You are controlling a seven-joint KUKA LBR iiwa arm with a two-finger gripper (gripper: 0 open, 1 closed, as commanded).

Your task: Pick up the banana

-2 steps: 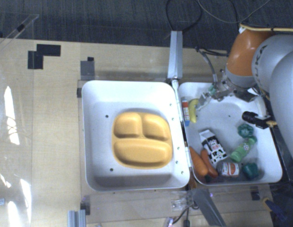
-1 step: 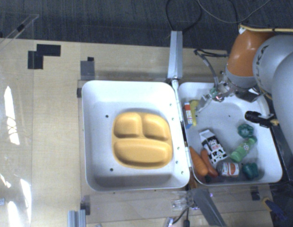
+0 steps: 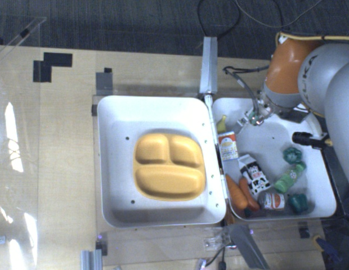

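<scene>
A pale wooden worktop (image 3: pixel 56 151) is seen from above, carrying two shallow white bins side by side, with dark carpet across the top of the frame. The left bin (image 3: pixel 115 201), the larger shape at centre frame, is occupied by a yellow sectioned tray (image 3: pixel 169 165) with three compartments, set slightly right of the bin's middle. The grey arm (image 3: pixel 332 89), with its orange band (image 3: pixel 287 66), is seen entering from the upper right of the frame and bending down toward the upper left part of the right bin (image 3: pixel 321 207). The pincer (image 3: pixel 254 117) is seen low over that bin's upper left area, above bare white floor; whether its fingers are spread or pressed together cannot be told from this angle, and nothing is seen between them. The banana (image 3: pixel 222 124), yellow with a greenish tip, is found at the upper left edge of the right bin, just beside the dividing wall and left of the pincer, apart from it. Below it, along the same wall, a small red-and-white carton (image 3: pixel 228 147) is placed, then a black-and-white carton (image 3: pixel 254 175) and two orange carrots (image 3: pixel 237 191). A tin can (image 3: pixel 272 201) is laid on its side near the bin's lower edge, with green items (image 3: pixel 291 173) gathered at lower right.
</scene>
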